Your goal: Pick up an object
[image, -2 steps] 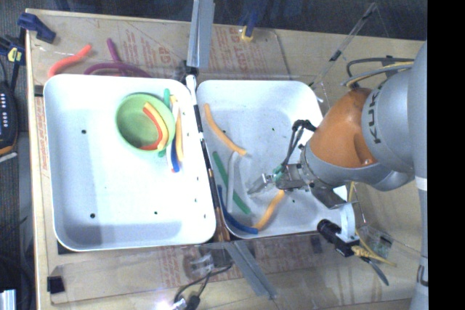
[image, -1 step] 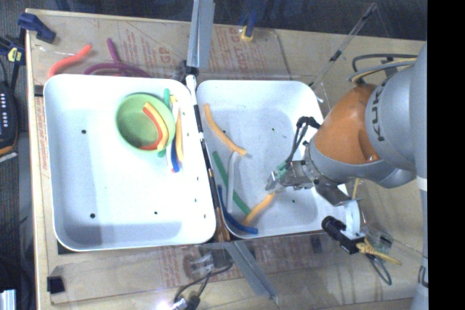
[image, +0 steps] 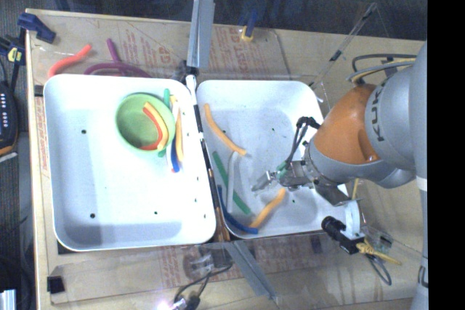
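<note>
The two-finger metal gripper hovers low in the right white bin, seemingly apart and holding nothing; the short orange plastic stick lies just below, angled diagonally.

Bright even overhead light, bins glaring white (nearly blown out), slightly soft focus
</note>
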Available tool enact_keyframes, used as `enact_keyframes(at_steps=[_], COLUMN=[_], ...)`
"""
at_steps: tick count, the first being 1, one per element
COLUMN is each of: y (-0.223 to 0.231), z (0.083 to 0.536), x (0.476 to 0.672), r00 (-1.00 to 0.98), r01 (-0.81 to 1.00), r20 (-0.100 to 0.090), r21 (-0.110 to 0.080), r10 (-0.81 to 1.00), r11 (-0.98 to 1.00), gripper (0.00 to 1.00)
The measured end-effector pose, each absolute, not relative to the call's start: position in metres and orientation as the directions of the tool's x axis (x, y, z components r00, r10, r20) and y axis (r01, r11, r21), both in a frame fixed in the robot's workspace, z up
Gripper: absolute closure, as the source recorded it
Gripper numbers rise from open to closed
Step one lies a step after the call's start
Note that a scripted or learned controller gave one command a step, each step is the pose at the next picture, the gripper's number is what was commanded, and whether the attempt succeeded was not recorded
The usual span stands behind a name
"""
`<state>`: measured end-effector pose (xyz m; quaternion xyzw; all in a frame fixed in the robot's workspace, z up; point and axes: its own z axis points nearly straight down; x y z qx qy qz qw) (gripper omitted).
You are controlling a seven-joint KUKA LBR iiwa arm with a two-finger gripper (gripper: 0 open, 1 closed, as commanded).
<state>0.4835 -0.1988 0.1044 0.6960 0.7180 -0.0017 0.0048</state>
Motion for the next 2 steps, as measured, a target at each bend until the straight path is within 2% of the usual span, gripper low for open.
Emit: enact_keyframes(at_steps=[1, 2], y=[-0.1986, -0.1986], z=[0.1138, 0.1138], x=[0.4839, 0.4840], r00=[-0.038, -0.038], r01=[0.999, 0.999], r20=[-0.010, -0.011], r21=[0.002, 0.002], r10=[0.999, 0.999], r11=[0.038, 0.038], gripper=[1.00, 0.00])
